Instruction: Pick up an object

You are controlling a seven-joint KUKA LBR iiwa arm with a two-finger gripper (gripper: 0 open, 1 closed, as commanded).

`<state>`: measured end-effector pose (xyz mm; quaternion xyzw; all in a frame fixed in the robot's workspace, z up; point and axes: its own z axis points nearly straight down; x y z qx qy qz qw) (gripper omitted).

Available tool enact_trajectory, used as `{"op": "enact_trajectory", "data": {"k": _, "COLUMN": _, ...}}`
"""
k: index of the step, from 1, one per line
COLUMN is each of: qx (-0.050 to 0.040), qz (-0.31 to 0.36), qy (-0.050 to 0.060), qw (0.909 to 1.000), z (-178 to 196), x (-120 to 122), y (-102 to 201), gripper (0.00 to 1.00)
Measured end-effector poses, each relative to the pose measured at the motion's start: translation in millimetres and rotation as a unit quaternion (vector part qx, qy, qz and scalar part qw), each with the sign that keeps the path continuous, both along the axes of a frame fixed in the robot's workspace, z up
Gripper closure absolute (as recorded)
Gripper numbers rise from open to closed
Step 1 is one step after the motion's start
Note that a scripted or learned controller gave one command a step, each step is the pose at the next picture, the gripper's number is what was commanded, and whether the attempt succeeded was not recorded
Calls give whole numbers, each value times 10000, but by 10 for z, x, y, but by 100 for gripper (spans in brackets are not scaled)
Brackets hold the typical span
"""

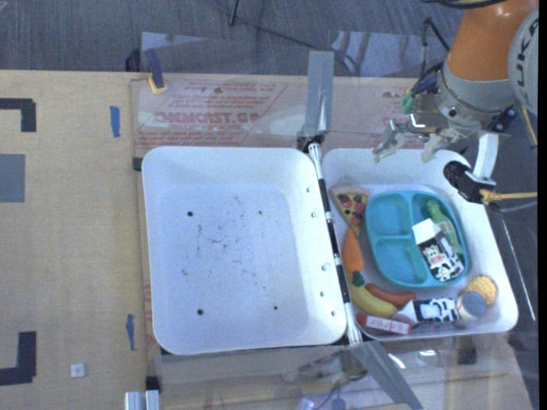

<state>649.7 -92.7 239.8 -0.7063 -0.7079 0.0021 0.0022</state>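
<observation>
Fingers: two thin prongs [386,148] spread apart, pointing left and down over the far rim of the right bin; nothing between them.
Gripper: [408,146] hangs above the far edge of the right bin, clear of everything in it.
Arm: grey, with an orange band [487,37] above the wrist; comes in from the upper right, cables looped over it.
Right bin: [504,314] white and shallow, crowded with the objects to pick.
Tray: [389,246] teal, with compartments, in the middle of the right bin; the largest item there.
In the tray: a white card [426,231] and a black-and-white carton [443,261] lie in its right part, a green piece [443,214] beside them.
Pizza: [350,202] a toy slice at the tray's upper left, against the bin's left wall.
Carrot: [352,257] orange, lying along the tray's left side.
Banana: [373,298] yellow, below the tray, with a red sausage [391,295] touching it.
Near edge: a black-and-white pack [438,309], a cup [469,305] and an orange-yellow round thing [483,288] close together.
Left bin: [162,178] white, speckled floor with small dark dots.
Bench: tan board [68,229] with black and blue tape marks, printed cardboard [214,114] behind the bins.
Floor: dark grey carpet [102,15] beyond the bench.
</observation>
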Motion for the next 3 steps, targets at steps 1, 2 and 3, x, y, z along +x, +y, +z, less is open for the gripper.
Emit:
{"op": "enact_trajectory", "data": {"k": 1, "qx": -9, "qz": 99, "qy": -24, "qw": 9999, "z": -30, "x": 179, "y": -407, "gripper": 0}}
{"op": "enact_trajectory", "data": {"k": 2, "qx": -4, "qz": -279, "qy": -44, "qw": 9996, "z": -1202, "x": 110, "y": -608, "gripper": 0}}
{"op": "enact_trajectory", "data": {"k": 3, "qx": -9, "qz": -904, "qy": -84, "qw": 9959, "z": -1361, "x": -495, "y": -524, "gripper": 0}}
